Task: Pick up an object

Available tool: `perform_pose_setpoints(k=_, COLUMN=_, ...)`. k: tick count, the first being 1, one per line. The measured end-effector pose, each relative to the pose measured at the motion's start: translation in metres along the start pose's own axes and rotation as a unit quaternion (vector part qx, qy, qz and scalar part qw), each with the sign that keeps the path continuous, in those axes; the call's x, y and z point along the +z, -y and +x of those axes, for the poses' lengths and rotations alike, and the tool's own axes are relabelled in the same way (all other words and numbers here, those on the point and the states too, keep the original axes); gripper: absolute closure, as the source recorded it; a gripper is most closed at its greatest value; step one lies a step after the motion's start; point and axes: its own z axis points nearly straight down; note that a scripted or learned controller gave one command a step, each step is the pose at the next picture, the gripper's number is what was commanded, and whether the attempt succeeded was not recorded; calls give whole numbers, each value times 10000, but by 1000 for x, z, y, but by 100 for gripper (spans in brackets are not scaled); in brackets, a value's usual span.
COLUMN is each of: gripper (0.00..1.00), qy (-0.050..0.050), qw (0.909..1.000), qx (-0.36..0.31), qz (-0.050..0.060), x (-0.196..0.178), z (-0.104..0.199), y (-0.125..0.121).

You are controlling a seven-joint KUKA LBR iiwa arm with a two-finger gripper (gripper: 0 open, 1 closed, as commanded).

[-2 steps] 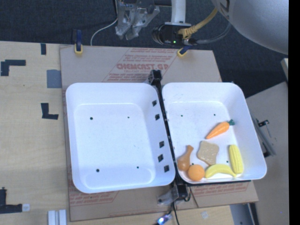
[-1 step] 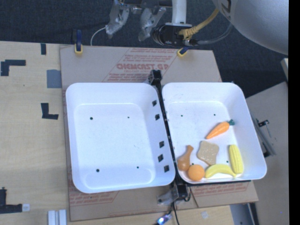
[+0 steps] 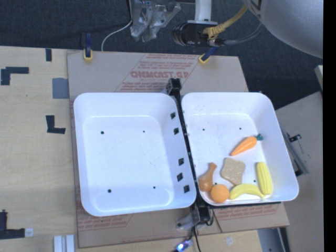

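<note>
Nearest me, right bin, front edge: I see an orange in the front corner by the divider between the bins. Banana lies just right of the orange, along the front wall. Corn cob sits right of the banana, touching or almost touching it, running front to back. Slice of bread is just behind the orange and banana. Drumstick is left of the bread, close to the divider, its fat end near the orange. Carrot lies behind the bread, apart from it, tilted, green tip pointing to the right wall. The back half of this bin holds none of these.

Left bin, other side of the divider: I see bare white floor with a few dark dots.

The gripper hangs well behind both bins, over the dark floor past the cardboard sheet, well away from every item. It's blurry from here; I cannot tell if the fingers are apart or together. Nothing seen held. The grey arm bulks at the back right.
</note>
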Motion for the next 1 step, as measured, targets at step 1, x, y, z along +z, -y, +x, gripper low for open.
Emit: perform_pose_setpoints(k=1, gripper=0, qy=2, qw=10000, qx=1, qz=4, x=0, z=0, y=0)
